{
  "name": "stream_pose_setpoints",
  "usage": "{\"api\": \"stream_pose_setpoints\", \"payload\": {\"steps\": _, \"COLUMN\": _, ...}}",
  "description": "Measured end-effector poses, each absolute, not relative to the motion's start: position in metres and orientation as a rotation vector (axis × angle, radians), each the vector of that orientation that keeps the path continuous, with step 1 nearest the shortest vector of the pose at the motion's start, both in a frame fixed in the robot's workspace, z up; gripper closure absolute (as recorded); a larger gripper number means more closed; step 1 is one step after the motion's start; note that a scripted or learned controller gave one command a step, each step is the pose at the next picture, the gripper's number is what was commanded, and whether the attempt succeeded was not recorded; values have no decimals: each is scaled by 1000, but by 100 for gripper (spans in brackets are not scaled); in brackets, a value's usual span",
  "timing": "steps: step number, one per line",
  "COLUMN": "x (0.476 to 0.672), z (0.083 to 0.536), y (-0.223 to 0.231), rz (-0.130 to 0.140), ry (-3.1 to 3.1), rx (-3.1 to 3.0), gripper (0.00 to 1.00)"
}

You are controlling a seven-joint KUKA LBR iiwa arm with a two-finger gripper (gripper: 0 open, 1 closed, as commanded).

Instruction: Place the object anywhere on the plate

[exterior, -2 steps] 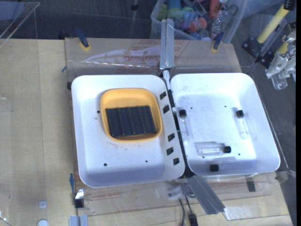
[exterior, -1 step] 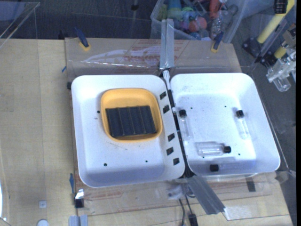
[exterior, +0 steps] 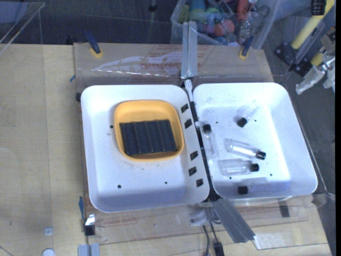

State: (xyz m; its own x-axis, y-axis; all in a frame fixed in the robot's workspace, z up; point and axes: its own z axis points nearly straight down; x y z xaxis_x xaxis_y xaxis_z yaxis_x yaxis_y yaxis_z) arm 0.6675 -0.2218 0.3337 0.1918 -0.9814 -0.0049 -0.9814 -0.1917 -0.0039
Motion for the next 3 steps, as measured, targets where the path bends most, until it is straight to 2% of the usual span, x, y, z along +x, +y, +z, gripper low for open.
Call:
{"api": "stream_pose_setpoints", "payload": {"steps": 1, "x": 669, "z": 345, "y": -221, "rz": -2, "ry": 1995, "rx": -2408, "gripper": 100}}
{"api": "stream_pose_setpoints", "payload": {"steps": 2, "x": 667, "z": 271, "y": -216, "rz": 5, "ry": 1746, "rx": -2607, "gripper": 100}}
{"api": "stream_pose_setpoints", "payload": {"steps": 3, "x": 667, "z": 226, "y": -212, "rz": 7, "ry": 1330, "rx": -2841, "gripper": 100}}
